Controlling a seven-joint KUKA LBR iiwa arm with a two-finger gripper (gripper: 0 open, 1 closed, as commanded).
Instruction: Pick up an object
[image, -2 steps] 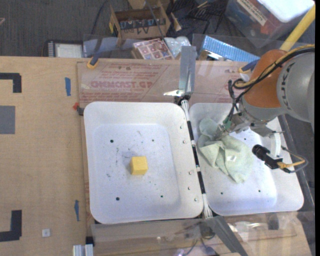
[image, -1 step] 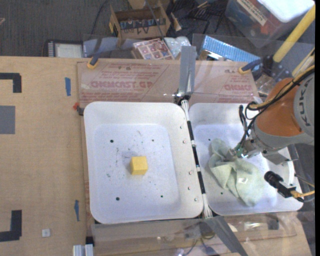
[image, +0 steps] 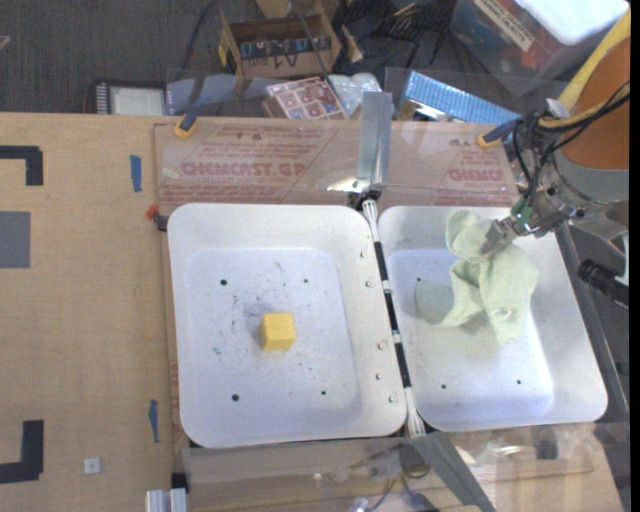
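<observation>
Cardboard-topped table (image: 80, 330), two glossy white bins. Pincer (image: 497, 236) pinches crumpled pale-green cloth (image: 488, 285) in right bin (image: 570, 390), upper right. Yellow cube (image: 278, 331) in left bin (image: 200, 240). Panel behind reads "CHEMCAST".

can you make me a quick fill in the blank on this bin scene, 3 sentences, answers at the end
1. The small yellow block lies in the ____ bin of the camera view.
2. The pale green cloth lies crumpled in the ____ bin.
3. The claw is at the cloth's ____ edge, the one farthest from the camera.

Missing words: left; right; upper
</observation>
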